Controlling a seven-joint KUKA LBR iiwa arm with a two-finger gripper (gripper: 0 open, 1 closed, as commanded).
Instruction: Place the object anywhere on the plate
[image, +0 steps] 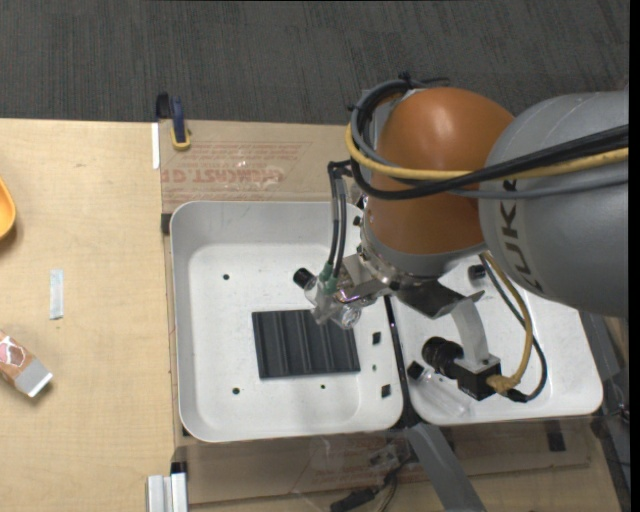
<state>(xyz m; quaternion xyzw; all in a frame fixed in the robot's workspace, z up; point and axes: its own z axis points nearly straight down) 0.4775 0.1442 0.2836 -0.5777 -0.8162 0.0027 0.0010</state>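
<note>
Left white bin | dark ribbed plate just under fingers | finger spacing unclear, perhaps gripping something

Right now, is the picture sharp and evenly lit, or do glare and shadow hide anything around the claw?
Camera view: mostly sharp and evenly lit; soft glare on the orange band; the arm shades the right bin; the claw is small and cluttered, hard to read; the dark plate in the left bin is clear.

A robotics lab, grey industrial arm with looped cables at frame right, two white bins centre, wooden bench left, dark carpet above.
</note>
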